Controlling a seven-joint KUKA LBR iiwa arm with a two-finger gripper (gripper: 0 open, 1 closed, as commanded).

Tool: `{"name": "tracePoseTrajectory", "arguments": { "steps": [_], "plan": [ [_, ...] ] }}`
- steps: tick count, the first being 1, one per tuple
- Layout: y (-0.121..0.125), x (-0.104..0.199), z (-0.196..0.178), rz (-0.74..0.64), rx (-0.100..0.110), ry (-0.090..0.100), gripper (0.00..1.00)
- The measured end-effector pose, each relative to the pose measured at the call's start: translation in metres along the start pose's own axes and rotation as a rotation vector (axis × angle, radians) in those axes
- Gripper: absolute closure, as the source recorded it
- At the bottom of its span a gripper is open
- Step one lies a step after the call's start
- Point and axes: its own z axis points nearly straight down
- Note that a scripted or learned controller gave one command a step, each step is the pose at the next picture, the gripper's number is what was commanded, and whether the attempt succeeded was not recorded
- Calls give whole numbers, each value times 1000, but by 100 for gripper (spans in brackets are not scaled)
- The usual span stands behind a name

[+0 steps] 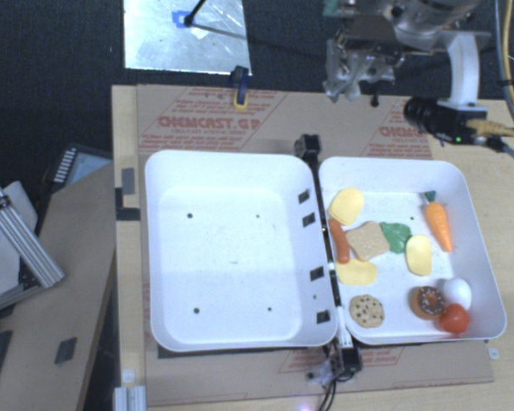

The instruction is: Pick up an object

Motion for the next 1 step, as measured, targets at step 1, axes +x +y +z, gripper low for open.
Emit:
{"name": "tracePoseTrajectory", "arguments": {
  "steps": [1],
  "plan": [
    [40,-9,7,6,15,-5,100]
  ]
}}
